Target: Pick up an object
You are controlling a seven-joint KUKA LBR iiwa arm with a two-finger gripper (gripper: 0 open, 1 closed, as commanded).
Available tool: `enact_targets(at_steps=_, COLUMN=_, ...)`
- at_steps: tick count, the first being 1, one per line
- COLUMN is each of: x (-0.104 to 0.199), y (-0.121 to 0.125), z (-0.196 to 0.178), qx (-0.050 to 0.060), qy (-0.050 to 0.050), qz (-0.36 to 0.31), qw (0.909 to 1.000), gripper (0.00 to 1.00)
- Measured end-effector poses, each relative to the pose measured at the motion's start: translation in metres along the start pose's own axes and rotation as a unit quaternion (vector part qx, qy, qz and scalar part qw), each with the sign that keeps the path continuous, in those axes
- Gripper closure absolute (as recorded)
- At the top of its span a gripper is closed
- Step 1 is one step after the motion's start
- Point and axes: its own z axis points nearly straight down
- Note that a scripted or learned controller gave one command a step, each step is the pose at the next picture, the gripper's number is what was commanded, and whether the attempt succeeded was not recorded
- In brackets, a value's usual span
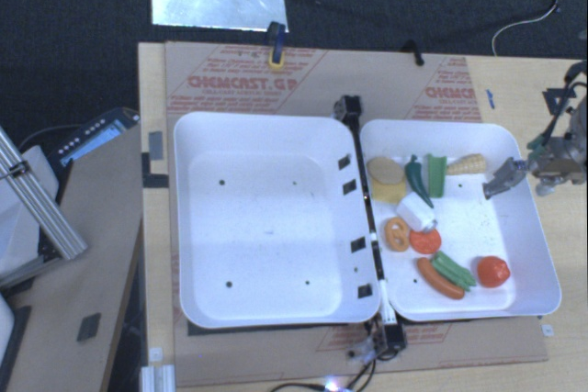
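Pincer (503, 178) sits at the right edge of the frame, just over the upper right rim of the right bin (542, 263). Whether it is open or shut I cannot tell, and nothing shows in its grip. My reading is that the task is at the approach step: no object has been lifted, and every candidate lies in that bin.

Going by size, the bench (230, 73) with its printed cardboard sheet carries both bins; the left bin (188, 225) takes the middle of the frame. In the right bin, toward its left half, lie a yellow cylinder (388, 182), a corn cob (465, 164), a green pepper (435, 175), a dark green vegetable (419, 182), a white block (416, 214), a sausage (439, 279), a green pod (454, 269), a tomato (493, 271), a red slice (424, 241) and an orange slice (396, 234).

Next, I judge, the pincer must travel left and down, picking a piece with room around it; the tomato stands apart, while the upper cluster is crowded and touching.

Most of the arm is cut off at the right. The dark green vegetable is too small to name.
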Motion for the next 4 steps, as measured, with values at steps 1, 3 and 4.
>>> enact_targets(at_steps=1, x=0.06, y=-0.011, z=0.197, qx=0.003, qy=0.002, qz=-0.002, qw=1.0, gripper=0.0)
enact_targets(at_steps=3, x=0.075, y=0.006, z=-0.007, qx=-0.01, qy=-0.001, qz=-0.002, qw=1.0, gripper=1.0)
enact_targets(at_steps=4, x=0.088, y=-0.004, z=0.126, qx=0.007, qy=0.002, qz=0.001, qw=1.0, gripper=1.0)
